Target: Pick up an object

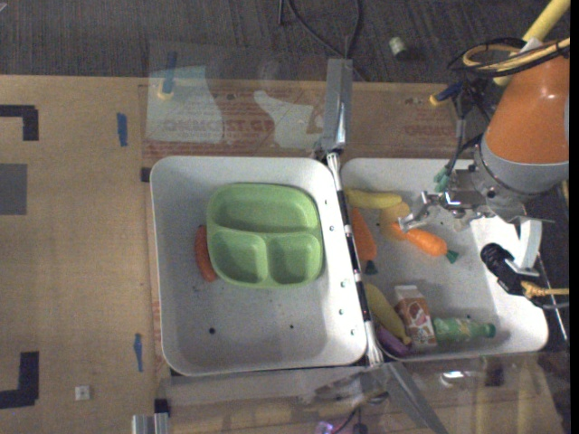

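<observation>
1. The arm [529, 120] entered from the right and hid the right bin's [470, 283] upper right corner; its upper part was cut off by the frame edge.
2. The gripper [418, 215] hung over the right bin, just above the carrot [423, 240]; whether it was open or closed could not be made out.
3. The left bin [181, 315] held a green tray [264, 233], with an orange item [203, 253] half hidden under the tray's left rim.
4. The right bin held, besides the carrot, a banana [373, 199] at the top, a second orange piece [364, 235] along the left wall, and a yellow item [384, 309], a carton [415, 315] and a green bottle [461, 330] near the bottom.
5. A purple item [393, 342] was mostly hidden beneath the carton.
</observation>
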You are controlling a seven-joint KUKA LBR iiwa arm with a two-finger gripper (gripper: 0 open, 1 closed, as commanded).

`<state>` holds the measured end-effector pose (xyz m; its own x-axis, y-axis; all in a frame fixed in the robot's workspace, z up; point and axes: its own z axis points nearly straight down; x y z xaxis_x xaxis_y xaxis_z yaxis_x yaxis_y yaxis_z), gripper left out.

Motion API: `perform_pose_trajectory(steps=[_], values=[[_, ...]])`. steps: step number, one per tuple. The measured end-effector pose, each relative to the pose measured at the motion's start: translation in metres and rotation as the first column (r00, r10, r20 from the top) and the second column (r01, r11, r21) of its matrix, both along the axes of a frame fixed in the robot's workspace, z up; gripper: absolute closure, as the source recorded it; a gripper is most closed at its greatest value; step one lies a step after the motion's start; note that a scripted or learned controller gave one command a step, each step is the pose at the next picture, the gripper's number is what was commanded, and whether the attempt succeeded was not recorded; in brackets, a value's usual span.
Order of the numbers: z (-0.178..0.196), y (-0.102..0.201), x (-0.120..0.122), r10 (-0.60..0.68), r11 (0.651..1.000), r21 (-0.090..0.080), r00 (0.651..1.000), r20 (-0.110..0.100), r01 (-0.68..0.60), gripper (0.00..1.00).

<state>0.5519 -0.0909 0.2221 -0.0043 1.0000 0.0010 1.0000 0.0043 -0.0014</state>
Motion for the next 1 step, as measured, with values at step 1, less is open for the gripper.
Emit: perform_pose_trajectory(steps=[1], values=[[-0.0398,-0.0442,0.0024,0.012,1.000,0.000,1.000,0.001,-0.012,0.00]])
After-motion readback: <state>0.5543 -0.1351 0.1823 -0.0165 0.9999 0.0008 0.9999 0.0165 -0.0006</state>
